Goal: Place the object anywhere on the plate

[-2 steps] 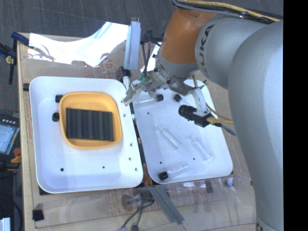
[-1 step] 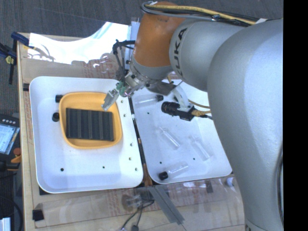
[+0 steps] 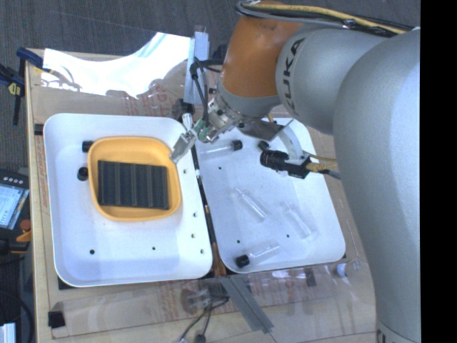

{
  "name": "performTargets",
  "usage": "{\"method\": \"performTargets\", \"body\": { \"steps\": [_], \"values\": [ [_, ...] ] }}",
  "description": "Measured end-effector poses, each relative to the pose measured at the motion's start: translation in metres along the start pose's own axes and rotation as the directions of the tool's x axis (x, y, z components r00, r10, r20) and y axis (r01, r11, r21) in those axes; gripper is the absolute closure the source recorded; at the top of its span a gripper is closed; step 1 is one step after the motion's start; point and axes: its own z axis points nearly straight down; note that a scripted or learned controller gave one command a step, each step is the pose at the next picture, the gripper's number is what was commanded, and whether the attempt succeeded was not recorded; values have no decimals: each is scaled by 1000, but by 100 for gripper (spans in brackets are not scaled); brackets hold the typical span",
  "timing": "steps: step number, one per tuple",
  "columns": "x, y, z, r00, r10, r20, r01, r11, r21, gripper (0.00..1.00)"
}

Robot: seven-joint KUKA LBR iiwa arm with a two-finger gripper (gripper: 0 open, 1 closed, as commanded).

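A yellow plate (image 3: 134,181) with a dark ridged centre lies in the left bin (image 3: 107,263). The gripper (image 3: 181,146) hangs over the seam between the two bins, just off the plate's upper right corner. I make out nothing held in it. Several clear plastic tubes lie in the right bin (image 3: 314,252): one (image 3: 250,204) at the middle, one (image 3: 297,220) further right, and one with a black cap (image 3: 257,254) near the front edge. Another clear tube with a dark end (image 3: 227,147) lies at the back, close beside the gripper.
The grey arm with its orange band (image 3: 257,48) covers the back right of the bench and part of the right bin. A black connector with a cable (image 3: 285,161) hangs over that bin. A shiny sheet (image 3: 114,70) lies behind the left bin.
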Motion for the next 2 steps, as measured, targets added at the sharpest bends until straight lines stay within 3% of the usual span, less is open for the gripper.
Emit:
{"method": "performTargets", "body": {
  "steps": [1, 2],
  "values": [
    [0, 0, 0, 1000, 0, 0, 0, 1000, 0, 0],
    [25, -3, -27, 1000, -6, 0, 6, 1000, -2, 0]
  ]
}}
